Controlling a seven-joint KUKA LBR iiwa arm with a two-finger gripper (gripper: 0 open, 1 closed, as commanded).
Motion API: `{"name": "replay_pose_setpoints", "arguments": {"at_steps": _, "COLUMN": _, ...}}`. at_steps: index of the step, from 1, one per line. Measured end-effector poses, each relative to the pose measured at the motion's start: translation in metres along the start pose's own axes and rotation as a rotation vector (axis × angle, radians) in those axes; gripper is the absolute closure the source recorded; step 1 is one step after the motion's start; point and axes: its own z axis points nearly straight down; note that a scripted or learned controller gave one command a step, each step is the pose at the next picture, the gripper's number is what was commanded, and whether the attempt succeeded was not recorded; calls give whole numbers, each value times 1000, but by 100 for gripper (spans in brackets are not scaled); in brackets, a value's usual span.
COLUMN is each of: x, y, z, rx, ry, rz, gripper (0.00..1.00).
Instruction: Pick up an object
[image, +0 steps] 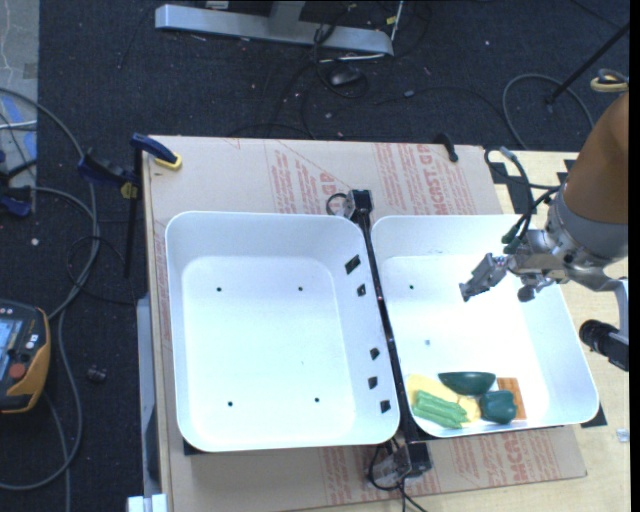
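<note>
Well, the gripper (503, 280) hangs over the right bin (560, 330), up toward its far half, with its two dark fingers spread wide apart and nothing between them. The grey arm (590, 215) with its orange band comes in from the right edge. All the things to pick lie huddled in the near corner of that right bin, well apart from the gripper. There is a dark green bowl-like piece (467, 381), rounded underneath with a flat top. Just beside it, to the right, sits a teal lump (498, 406), smooth and roundish. To the left lies a bright green ridged piece (439, 409), long and lumpy like a vegetable, resting on a pale yellow flat thing (424, 386). An orange piece (512, 386) peeks out behind the teal lump. The left bin (200, 250) sits alongside on the cardboard-topped bench (300, 170).
</note>
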Motion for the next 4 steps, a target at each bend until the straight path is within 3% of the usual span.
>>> {"name": "replay_pose_setpoints", "arguments": {"at_steps": 1, "x": 0, "y": 0, "z": -10, "rx": 0, "ry": 0, "rz": 0, "gripper": 100}}
{"name": "replay_pose_setpoints", "arguments": {"at_steps": 2, "x": 37, "y": 31, "z": -239, "rx": -9, "ry": 0, "rz": -2, "gripper": 100}}
{"name": "replay_pose_setpoints", "arguments": {"at_steps": 3, "x": -23, "y": -18, "z": -272, "rx": -4, "ry": -1, "rz": 5, "gripper": 100}}
{"name": "replay_pose_setpoints", "arguments": {"at_steps": 4, "x": -20, "y": -17, "z": -279, "rx": 0, "ry": -1, "rz": -1, "gripper": 100}}
